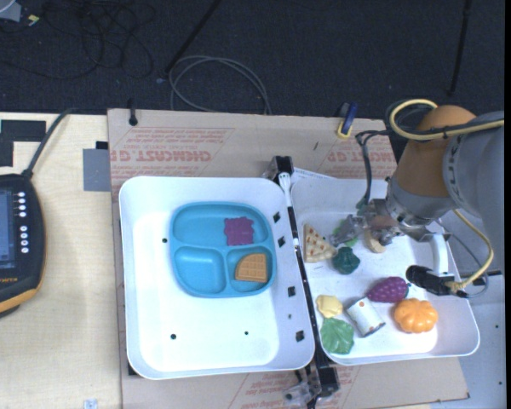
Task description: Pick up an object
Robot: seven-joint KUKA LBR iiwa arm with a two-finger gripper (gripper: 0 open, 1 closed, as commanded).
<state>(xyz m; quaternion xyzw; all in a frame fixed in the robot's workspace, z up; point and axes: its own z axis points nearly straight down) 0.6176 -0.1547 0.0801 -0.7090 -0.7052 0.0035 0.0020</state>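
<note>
Camera view, bench: a cardboard-covered bench top [204,143] carried two shallow white bins side by side.
Arm: the grey arm with an orange band [434,160] reached in from the right, over the far part of the right bin.
Left bin: the white left bin [153,313] held a blue plastic divided tray [200,262].
Right bin: the white right bin [460,335] held the loose toy food.
Tray contents: a purple square piece [239,228] sat in the far right compartment, and a tan waffle-shaped piece [252,267] in the near right one.
Pendant: a black and orange handheld control pendant [4,241] lay on the bench at far left.
Gripper: the two-finger gripper [358,225] hung low by the far left part of the right bin; how wide it stood, I cannot tell.
Objects beside the gripper: a yellow waffle-patterned wedge [316,246] and a dark green rounded toy [346,260] lay just near of it.
Near objects: an orange toy pumpkin [416,315], purple toy grapes [388,290], a white cylinder [365,315], a light green leafy toy [337,336] and a small pale yellow piece [328,305] sat clustered.
</note>
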